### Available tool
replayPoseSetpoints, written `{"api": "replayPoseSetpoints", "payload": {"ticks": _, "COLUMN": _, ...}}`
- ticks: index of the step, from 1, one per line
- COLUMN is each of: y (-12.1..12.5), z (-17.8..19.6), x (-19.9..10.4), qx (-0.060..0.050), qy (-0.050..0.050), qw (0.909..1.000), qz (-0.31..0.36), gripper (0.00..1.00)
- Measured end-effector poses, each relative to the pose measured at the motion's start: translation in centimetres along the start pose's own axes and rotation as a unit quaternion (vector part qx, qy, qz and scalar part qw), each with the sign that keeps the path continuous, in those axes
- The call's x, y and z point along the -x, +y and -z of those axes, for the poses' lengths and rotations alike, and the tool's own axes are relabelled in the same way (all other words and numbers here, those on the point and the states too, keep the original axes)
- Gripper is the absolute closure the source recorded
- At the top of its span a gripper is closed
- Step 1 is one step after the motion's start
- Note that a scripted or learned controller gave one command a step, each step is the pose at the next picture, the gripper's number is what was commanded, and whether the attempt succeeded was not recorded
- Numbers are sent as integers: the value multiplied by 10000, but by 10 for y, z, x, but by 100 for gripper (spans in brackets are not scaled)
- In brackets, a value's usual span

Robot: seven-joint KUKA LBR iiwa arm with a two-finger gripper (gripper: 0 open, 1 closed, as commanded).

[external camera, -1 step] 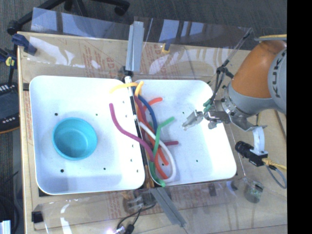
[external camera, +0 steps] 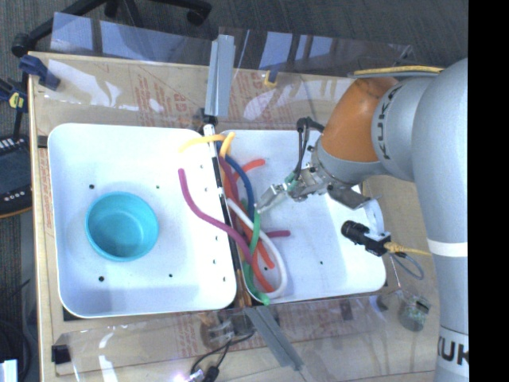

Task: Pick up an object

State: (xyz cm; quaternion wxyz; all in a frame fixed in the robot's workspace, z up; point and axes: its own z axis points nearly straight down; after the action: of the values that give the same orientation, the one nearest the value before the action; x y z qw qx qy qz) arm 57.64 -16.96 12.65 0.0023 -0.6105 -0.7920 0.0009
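Counter [external camera: 119, 94] is tan board with clear panels at the back edge, dark carpet and chair legs [external camera: 143, 2] beyond. Left bin [external camera: 71, 150] holds a blue bowl [external camera: 122, 225]; coloured tubes [external camera: 246, 221] pile at the right bin's [external camera: 342, 269] left side, purple one draped across the divider. Gripper [external camera: 266, 199] sits low over the tubes; fingers' spread and any hold: cannot tell.

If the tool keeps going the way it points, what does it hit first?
Probably the tangle of coloured cords along the right bin's left side. The tool points left toward them, just short; its height over them is unclear.
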Motion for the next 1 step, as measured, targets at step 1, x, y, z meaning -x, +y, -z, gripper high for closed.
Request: {"api": "replayPoseSetpoints", "payload": {"ticks": 1, "y": 45, "z": -30, "x": -23, "qx": 28, "qy": -84, "qw": 9942, "qz": 1068, "gripper": 0}}
